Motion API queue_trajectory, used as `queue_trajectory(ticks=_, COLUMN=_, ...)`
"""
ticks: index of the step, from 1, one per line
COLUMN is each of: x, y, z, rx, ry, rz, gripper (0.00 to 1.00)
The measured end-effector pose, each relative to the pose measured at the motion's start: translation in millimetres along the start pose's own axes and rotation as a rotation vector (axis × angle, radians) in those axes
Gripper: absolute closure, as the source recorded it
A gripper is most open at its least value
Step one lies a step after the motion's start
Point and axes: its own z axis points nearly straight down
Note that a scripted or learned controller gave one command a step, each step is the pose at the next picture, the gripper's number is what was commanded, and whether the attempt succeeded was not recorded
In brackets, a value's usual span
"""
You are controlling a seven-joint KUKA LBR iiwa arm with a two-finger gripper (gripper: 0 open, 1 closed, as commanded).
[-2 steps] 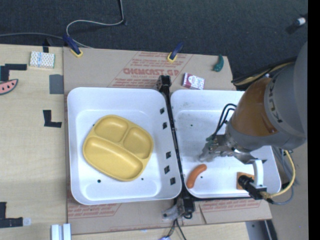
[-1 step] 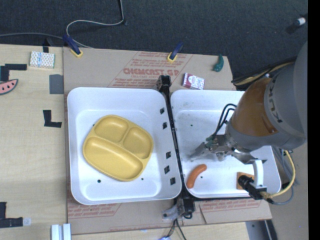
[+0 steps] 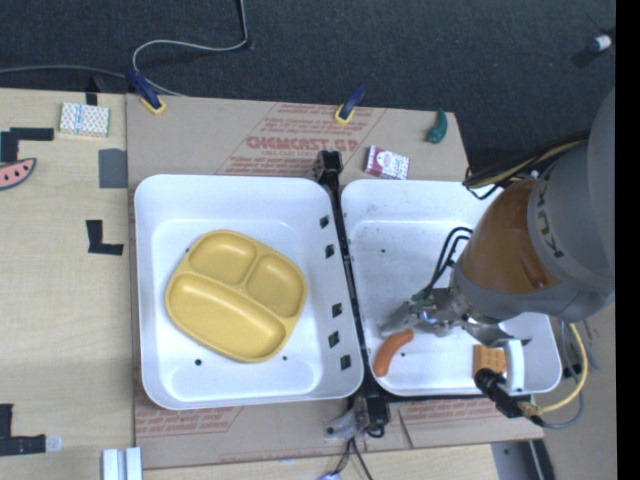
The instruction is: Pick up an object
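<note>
An orange sausage-shaped toy lies at the front left of the right bin. My gripper hangs low just above and behind it, open, with one finger pointing left near the toy's upper end. Nothing sits between the fingers. The grey arm with its orange band covers the right half of that bin. A small orange and white object rests at the bin's front right, under the wrist.
A yellow divided plate lies in the left bin. The black divider separates the bins. On the cardboard behind them are a red packet, a green item and yellow clamps.
</note>
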Motion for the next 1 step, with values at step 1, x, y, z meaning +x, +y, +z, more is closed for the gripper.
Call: queue_trajectory(ticks=1, x=-1.0, y=0.5, z=-9.8, rx=-0.001, ry=-0.002, rz=0.001, gripper=1.0)
